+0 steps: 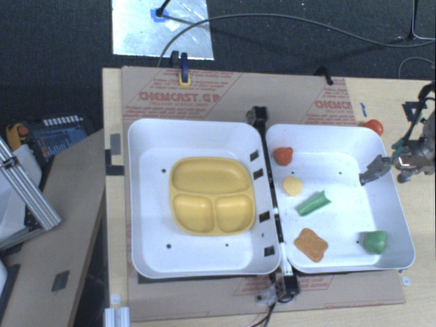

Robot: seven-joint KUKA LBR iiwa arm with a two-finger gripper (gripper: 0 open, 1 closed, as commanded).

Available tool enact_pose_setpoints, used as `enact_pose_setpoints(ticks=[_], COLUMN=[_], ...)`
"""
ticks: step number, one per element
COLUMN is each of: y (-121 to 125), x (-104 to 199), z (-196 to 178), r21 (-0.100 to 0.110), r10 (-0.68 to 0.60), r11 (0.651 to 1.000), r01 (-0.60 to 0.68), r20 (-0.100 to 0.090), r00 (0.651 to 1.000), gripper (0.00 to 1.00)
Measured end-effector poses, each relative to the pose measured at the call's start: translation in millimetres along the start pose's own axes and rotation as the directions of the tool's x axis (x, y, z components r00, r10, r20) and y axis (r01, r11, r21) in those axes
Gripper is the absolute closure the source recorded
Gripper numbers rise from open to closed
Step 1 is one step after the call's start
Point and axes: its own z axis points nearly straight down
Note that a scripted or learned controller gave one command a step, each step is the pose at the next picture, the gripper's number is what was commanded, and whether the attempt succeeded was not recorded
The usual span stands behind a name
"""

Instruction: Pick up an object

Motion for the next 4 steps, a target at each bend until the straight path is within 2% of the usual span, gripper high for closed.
enact_pose_setpoints(ticks=[1, 3, 4], y=[6, 8, 9], x=[2, 10, 9], z=[60, 145, 132], r21=[0.002, 0.003, -0.002], r10=[0.002, 0.003, 0.003], r11=[1.0, 1.0, 1.0], r01=[-0.002, -0.003, -0.003], r20=[-0.001, -0.002, 0.001], r00=[1.0, 1.0, 1.0], gripper=[0.0, 0.0, 1.0])
